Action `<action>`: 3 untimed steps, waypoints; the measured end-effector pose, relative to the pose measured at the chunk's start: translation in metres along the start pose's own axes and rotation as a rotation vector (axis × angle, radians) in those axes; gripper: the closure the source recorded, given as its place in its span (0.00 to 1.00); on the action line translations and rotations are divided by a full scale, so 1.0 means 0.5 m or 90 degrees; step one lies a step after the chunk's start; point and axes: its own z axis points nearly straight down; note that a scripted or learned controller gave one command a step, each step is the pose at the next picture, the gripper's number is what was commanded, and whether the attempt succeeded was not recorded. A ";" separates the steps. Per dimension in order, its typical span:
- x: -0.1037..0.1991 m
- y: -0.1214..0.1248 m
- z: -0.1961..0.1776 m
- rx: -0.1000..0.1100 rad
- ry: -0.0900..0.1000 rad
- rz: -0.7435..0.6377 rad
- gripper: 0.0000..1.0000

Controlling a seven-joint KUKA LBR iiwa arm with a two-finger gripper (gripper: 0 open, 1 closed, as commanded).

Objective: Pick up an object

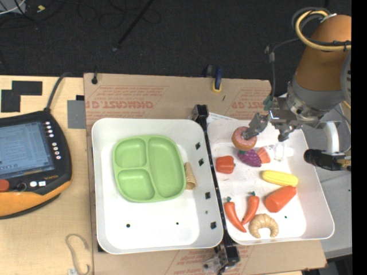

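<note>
A: Where's the gripper (268, 129) rn?

B: Over the far part of the right white bin (321, 208). Fingers spread wide, one w/ its tip on the pink-frosted toy donut (243, 137), the other off to the right over bare bin floor. Nothing's between them.

A: And the rest in that bin?

B: Purple plastic grape bunch (250, 157) just near of the donut, touching it. Small red toy pepper (225, 164) to the left. Yellow toy corn cob (280, 179) mid-bin, orange carrot (280, 199) just near of it. Two red chili peppers (242, 211) at the near-left, tan plastic croissant (264, 225) beside them at the near edge.

A: Left bin?

B: Left white bin (109, 211) has a green three-section plastic plate (149, 168), w/ a tan cone-shaped piece (190, 176) against its right edge. Can't tell what that one is.
</note>
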 end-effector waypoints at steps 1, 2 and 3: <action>0.000 0.004 -0.012 -0.007 -0.001 -0.001 0.00; 0.001 0.003 0.117 -0.003 0.000 -0.001 0.00; 0.016 -0.010 0.235 -0.004 -0.001 0.002 0.00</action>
